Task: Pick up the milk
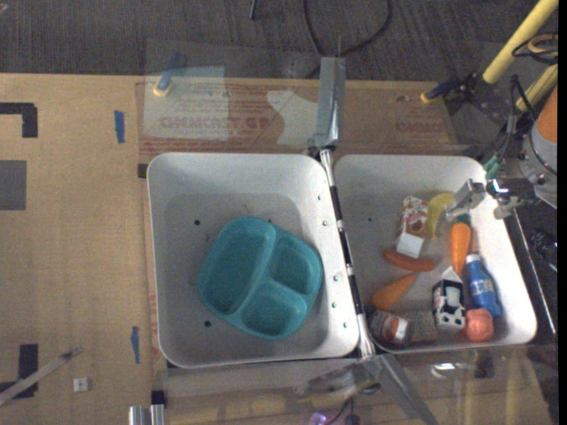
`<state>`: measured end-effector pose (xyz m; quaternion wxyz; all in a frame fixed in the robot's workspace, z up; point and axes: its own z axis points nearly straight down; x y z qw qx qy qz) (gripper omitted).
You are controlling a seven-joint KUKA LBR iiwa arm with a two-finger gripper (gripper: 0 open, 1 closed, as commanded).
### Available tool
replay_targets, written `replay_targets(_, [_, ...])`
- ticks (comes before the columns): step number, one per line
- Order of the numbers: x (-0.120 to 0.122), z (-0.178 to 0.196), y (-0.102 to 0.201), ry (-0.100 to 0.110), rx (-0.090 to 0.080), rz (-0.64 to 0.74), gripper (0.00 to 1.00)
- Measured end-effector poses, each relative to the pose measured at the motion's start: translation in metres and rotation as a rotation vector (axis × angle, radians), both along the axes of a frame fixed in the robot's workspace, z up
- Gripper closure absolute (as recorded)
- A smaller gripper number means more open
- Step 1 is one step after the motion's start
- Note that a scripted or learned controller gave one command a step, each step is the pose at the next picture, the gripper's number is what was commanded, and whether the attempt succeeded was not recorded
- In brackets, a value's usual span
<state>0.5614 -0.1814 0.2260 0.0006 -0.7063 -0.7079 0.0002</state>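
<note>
The milk (pixel 449 305) is a small white carton with black cow patches. It stands in the near right part of the right bin (pixel 372 184), between a blue bottle (pixel 482 285) and an orange carrot piece (pixel 394 291). My gripper (pixel 485 200) hangs over the bin's far right corner, above the top of an upright carrot (pixel 460 244) and well behind the milk. It is open with nothing between its fingers.
The right bin also holds a white-and-red packet (pixel 412 225), a yellow item (pixel 438 211), a sausage (pixel 409 260), a can (pixel 391 328) and a pink ball (pixel 479 325). A teal divided plate (pixel 259 277) lies in the left bin (pixel 177 193).
</note>
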Motion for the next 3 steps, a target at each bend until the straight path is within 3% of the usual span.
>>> replay_targets(1, [0.038,-0.093,0.051,0.001,0.0,0.092,0.0])
replay_targets(2, [0.033,-0.041,0.094,-0.005,-0.002,0.414,0.0])
replay_targets(3, [0.055,-0.11,0.048,-0.043,-0.015,0.361,0.0])
